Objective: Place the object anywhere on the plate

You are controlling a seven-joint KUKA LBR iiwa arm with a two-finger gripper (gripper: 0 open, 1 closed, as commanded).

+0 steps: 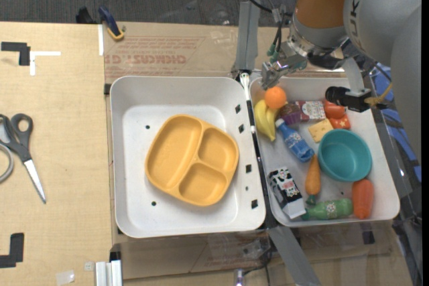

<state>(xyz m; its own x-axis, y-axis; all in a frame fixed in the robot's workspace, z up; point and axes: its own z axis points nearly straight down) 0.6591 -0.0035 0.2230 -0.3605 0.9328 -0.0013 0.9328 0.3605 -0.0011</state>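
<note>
The yellow-orange plate point(192, 160) with three compartments lies in the left bin point(127, 144). My gripper point(272, 79) hangs over the far left corner of the right bin point(385, 164). A small orange fruit point(275, 98) sits directly under its tip, touching or nearly touching it and overlapping a yellow banana point(265, 121). Whether the orange is held is unclear from this angle.
The right bin holds a teal bowl point(344, 155), a blue bottle point(295, 141), two carrots point(313, 175), a green bottle point(328, 209), a cow-print carton point(286, 189), a cheese block point(321, 130) and a red piece point(337, 116). Scissors point(23, 147) lie on the bench at left.
</note>
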